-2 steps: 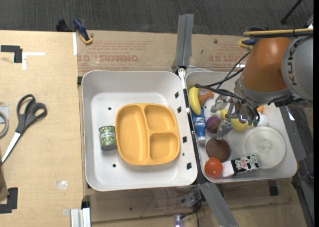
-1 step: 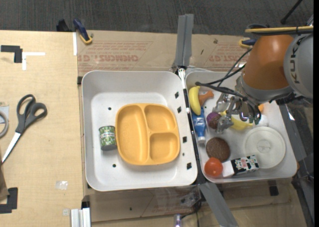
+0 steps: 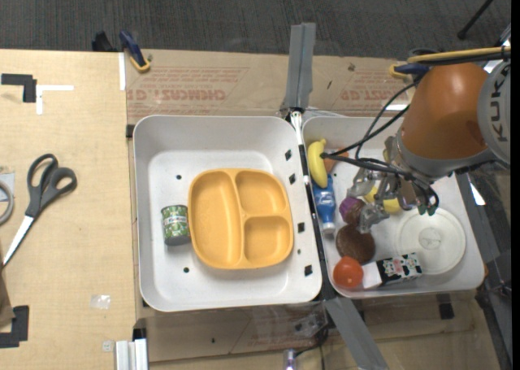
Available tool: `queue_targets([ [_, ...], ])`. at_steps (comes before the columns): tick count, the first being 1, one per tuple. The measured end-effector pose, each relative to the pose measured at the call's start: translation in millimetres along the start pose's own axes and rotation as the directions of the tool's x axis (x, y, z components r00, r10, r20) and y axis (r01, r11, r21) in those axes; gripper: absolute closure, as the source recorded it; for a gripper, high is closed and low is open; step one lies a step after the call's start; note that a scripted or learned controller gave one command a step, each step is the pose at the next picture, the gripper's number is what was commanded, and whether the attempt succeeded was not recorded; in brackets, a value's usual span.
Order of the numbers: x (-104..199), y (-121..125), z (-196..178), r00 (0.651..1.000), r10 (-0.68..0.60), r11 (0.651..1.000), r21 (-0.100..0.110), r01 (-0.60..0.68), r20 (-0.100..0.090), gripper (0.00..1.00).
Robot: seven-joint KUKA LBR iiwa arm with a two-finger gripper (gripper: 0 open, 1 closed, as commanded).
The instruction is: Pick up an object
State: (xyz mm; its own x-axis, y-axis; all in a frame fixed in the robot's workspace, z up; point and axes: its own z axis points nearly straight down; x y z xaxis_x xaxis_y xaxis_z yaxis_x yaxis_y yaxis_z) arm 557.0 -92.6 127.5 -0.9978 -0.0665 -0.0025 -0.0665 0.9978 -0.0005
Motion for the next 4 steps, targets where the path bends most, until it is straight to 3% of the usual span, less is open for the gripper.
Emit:
queue_targets([
  [1, 27.9, -3.1, 25.6, 0.996, -0.086, 0.996, 0.002, 0.086, 0.008, 1.00],
  [2, -97.2, -16.0, 27.1, 1.000, -0.014, 1.000, 0.003, 0.014, 0.016, 1.00],
  [3, -86.5, -78.3, -95.2, 0.910, -0.415, 0.910, 0.002, 0.415, 0.005, 1.00],
  [4, -47.7, -101.6, 28.4, 0.810, -0.586, 0.810, -0.002, 0.586, 0.001, 1.00],
])
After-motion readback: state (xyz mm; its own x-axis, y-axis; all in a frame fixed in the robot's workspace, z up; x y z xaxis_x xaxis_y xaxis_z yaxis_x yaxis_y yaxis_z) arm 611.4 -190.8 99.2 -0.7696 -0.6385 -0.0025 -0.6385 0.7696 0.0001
